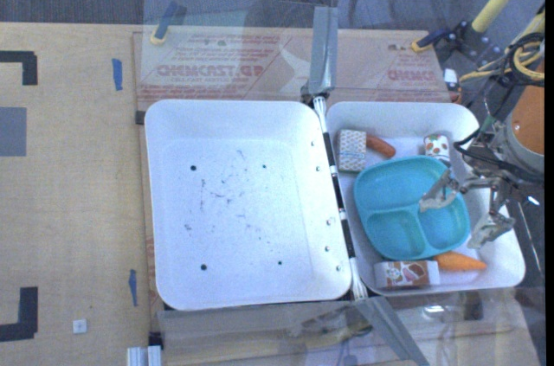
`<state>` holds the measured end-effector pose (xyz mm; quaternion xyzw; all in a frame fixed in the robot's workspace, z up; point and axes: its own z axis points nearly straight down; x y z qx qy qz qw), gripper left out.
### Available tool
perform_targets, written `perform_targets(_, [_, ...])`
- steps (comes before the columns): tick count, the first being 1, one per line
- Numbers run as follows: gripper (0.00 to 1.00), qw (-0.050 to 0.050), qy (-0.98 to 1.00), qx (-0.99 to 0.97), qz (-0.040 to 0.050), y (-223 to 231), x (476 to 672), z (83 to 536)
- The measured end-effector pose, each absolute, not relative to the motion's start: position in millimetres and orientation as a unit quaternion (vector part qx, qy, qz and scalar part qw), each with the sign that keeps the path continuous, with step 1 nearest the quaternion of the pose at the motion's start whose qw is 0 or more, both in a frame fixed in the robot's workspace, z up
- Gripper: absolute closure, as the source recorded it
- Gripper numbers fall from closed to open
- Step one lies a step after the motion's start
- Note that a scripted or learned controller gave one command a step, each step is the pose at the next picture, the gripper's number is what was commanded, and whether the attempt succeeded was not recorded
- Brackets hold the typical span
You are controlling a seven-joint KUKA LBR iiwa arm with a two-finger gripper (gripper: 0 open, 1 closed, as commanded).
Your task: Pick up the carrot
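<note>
The carrot (460, 262), orange and tapered, lies flat in the right bin (511, 269) near its front right corner, just off the front edge of a blue divided plate (394, 213). My gripper (463, 215) hangs over the plate's right side, a little behind the carrot. Its two fingers (435, 200) are spread apart, and nothing is between them. It stands open and apart from the carrot.
In the right bin, a small carton (405, 272) lies left of the carrot. At the back are a patterned box (351, 150), an orange-red sausage-like piece (380, 147) and a small spotted box (437, 146). The left bin (173, 183) sits alongside. Cables hang at the right.
</note>
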<state>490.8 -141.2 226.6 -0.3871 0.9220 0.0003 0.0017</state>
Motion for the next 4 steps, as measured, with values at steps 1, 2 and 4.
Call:
perform_targets(1, [0.0, 0.001, 0.862, -0.507, 0.0008, -120.9, 485.8, 195.1])
perform_targets(2, [0.0, 0.002, 0.725, -0.688, 0.0004, -169.4, 479.8, 176.5])
perform_targets(4, [1.0, 0.013, 0.61, -0.792, -0.0127, -184.8, 491.9, 108.1])
